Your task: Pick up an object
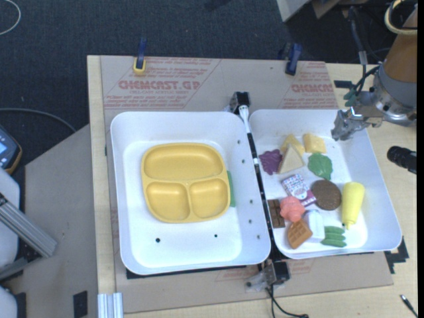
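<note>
Camera view puts the gripper [346, 126] above the far right corner of the right bin [387, 197], clear of the toys — whether it is wide or narrow I cannot tell at this size, and nothing hangs from it. Nearest below it lie the yellow block [315, 142] and the green leafy piece [320, 165], with the cheese wedge [291, 156] just beside. The yellow block looks the best target: it sits at the heap's edge with bare floor on its far side. Come straight down, centred, straddling its short sides — the crowded brown disc [326, 195] and yellow bottle [352, 203] invite a slip.
</note>
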Robot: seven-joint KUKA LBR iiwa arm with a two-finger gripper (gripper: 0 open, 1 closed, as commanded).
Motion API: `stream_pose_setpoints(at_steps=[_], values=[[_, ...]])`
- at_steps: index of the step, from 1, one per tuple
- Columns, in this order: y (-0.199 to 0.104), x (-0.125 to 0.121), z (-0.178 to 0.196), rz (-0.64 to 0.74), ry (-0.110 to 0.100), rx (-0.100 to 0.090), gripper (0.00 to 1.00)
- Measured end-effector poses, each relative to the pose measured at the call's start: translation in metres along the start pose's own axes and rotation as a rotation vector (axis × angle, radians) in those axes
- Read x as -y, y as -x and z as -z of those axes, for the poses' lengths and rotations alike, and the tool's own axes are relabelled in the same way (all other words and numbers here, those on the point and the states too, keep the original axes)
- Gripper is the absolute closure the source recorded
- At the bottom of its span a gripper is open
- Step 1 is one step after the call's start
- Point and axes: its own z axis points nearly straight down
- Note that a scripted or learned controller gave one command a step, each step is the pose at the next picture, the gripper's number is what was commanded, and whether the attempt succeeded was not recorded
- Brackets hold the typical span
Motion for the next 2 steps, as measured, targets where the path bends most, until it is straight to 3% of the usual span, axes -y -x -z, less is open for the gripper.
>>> stream_pose_setpoints(at_steps=[2], values=[[-0.114,0.029,0.009,0.000,-0.001,0.000,1.00]])
